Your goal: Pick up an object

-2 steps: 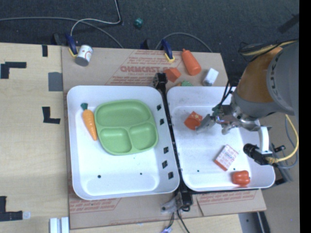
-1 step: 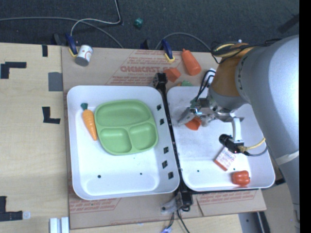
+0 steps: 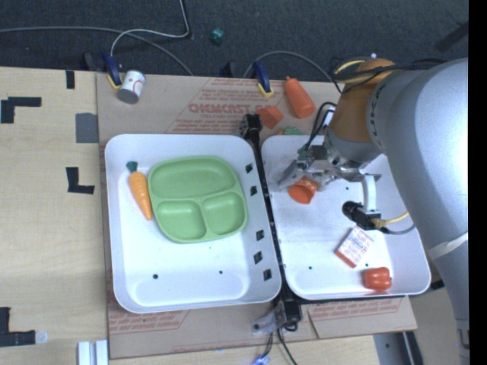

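Two white bins are seen side by side on a brown board. In the left bin (image 3: 125, 280) a green tray (image 3: 198, 198) with three sections is laid at centre; a toy carrot (image 3: 140, 193) is placed just beside the tray at its 9 o'clock, green tip toward 12.

In the right bin (image 3: 319, 280) the gripper (image 3: 306, 175) is lowered at about 11 o'clock of the bin floor. An orange cup (image 3: 302, 192) is seen directly under the fingertips, touching or nearly so. The fingers are blurred by cables and metal parts, so their spread cannot be told, and a grip on the cup is possibly there but not confirmed.

A red-and-white packet (image 3: 354, 247) is laid at 4 o'clock of the bin. A red tomato-like toy (image 3: 377, 278) is set at 5 o'clock, against the rim.

Outside the bins, on the board at 12 o'clock, an orange bottle (image 3: 299, 98) and a small orange block (image 3: 271, 116) are laid. A small can (image 3: 132, 85) is seen at the board's 11 o'clock corner.
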You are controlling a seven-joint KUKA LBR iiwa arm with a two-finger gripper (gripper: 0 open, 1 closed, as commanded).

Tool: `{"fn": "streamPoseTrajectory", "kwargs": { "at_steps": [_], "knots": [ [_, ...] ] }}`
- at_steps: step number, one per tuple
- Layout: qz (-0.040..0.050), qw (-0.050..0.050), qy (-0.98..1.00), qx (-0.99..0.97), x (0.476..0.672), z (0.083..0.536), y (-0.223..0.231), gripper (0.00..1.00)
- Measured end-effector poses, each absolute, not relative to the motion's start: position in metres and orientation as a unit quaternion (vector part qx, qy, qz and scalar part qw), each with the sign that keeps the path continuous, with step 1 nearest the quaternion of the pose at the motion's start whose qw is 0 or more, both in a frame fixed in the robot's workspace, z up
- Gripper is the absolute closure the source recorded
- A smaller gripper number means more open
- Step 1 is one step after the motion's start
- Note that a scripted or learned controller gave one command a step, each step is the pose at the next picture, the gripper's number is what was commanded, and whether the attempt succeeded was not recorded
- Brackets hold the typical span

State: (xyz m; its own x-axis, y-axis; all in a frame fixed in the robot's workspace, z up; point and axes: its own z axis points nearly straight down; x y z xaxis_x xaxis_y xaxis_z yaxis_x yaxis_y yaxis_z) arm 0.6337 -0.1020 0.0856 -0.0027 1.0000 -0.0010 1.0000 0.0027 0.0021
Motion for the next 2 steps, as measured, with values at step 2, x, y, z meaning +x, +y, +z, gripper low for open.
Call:
{"fn": "streamPoseTrajectory", "kwargs": {
  "at_steps": [2],
  "knots": [
    [0.0001,0.001,0.708,0.707,0.6365,0.0855,-0.0996,0.00]
  ]
}}
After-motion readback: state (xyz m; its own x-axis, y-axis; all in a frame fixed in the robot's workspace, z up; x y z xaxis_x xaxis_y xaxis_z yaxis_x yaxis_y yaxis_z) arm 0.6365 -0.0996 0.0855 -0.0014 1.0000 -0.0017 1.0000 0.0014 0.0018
